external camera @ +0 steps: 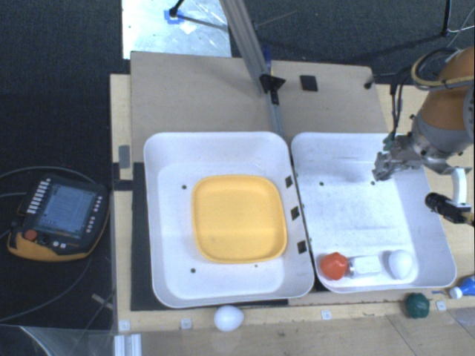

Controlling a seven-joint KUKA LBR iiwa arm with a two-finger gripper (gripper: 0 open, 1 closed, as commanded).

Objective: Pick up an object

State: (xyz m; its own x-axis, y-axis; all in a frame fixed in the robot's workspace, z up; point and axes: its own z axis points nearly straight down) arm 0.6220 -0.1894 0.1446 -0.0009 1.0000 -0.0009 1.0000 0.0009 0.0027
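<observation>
Pincer (381, 170) state unclear; right bin (349, 199) holds three objects, left bin (167, 199) one plate (240, 218).

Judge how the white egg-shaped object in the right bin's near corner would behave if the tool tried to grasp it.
The white egg-shaped object looks smooth and rounded, so it would probably slip or roll away from closing fingers. It lies close to the right bin wall, which may stop the roll but crowd the tool.

— Cut off at the right edge? Arm (447, 110), past the orange band.
— Gripper (382, 167)? Too small and blurred to judge.
— Near the bin's (371, 284) lower corner? Blue thing (465, 288), clipped by the edge, unidentifiable.
</observation>
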